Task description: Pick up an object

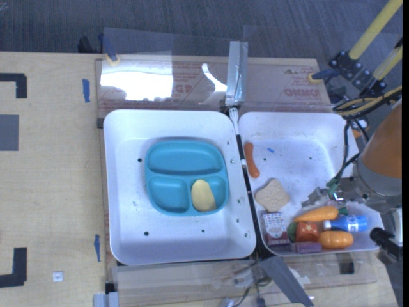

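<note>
In the right bin [291, 128], my gripper [323, 196] reaches in from the right and hangs low, just above the pile of toy food at the front. Right below it lies an orange carrot [317, 214]. Beside that are a red block [307, 231], a blue bottle [349, 224] and an orange oval piece [336, 239]. A slice of bread [273, 196] lies to the gripper's left. A red-and-white packet [275, 228] sits at the front left corner. An orange sausage [252, 160] lies by the bin's left wall.
The left bin [121, 171] holds a blue sectioned tray [176, 165] with a yellow potato-like piece [203, 195] in its front right compartment. Yellow rods and cables [364, 43] stand at the back right. A clear sheet leans behind the bins.
</note>
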